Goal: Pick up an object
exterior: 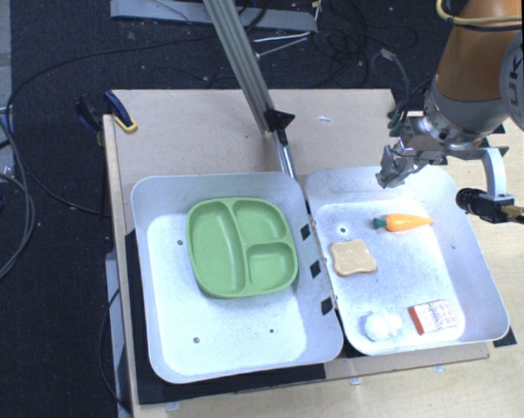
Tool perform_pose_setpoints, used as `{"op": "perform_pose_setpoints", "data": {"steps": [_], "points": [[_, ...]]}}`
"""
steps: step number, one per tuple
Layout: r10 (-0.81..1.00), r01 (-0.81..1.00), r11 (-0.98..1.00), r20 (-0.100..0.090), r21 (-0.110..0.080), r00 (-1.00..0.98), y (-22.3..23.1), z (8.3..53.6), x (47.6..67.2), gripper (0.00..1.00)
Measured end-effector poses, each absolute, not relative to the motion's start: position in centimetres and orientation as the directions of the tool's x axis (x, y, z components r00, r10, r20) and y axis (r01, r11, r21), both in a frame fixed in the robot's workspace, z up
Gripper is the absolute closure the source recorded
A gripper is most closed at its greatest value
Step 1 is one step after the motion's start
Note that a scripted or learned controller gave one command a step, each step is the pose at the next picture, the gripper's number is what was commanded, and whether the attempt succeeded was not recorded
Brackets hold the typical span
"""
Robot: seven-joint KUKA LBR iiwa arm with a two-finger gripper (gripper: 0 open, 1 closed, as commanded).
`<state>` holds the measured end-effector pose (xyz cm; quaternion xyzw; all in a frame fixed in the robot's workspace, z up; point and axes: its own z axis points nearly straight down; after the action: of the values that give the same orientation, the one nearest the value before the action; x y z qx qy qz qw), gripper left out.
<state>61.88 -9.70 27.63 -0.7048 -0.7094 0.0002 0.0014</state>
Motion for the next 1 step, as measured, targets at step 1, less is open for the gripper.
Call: {"op": "perform_pose_setpoints", "data": {"steps": [1], "points": [[1.000, 1.000, 0.005, 0.001, -0.003, -0.005, -5.69, 26.77, 59.22, 1.00]]}}
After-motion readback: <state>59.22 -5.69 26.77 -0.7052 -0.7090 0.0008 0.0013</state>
